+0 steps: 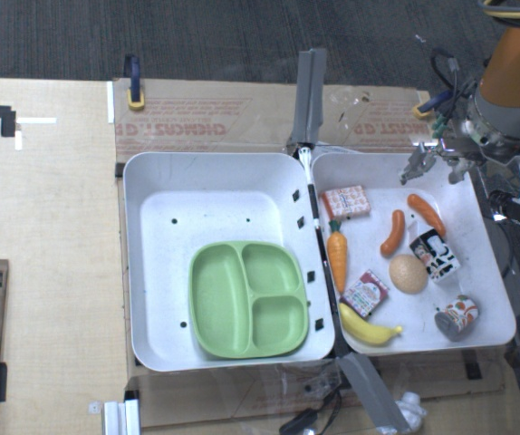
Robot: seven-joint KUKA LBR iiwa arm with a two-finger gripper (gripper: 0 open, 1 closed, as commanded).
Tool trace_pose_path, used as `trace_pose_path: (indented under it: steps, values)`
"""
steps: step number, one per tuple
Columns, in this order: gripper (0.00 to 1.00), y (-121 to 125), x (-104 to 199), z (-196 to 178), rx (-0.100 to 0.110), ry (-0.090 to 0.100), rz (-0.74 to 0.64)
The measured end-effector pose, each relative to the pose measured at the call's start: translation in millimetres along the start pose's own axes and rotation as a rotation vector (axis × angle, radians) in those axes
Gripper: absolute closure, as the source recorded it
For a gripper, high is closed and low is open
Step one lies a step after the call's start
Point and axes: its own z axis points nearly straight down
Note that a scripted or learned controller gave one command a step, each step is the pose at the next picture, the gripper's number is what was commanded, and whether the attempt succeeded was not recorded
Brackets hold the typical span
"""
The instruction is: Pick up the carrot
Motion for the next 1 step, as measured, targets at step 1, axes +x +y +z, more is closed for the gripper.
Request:
trace_pose_path:
  steps: [1]
  values:
    - [0.00,-60.4,20.7,91.7,-0.004,-0.001,0.079]
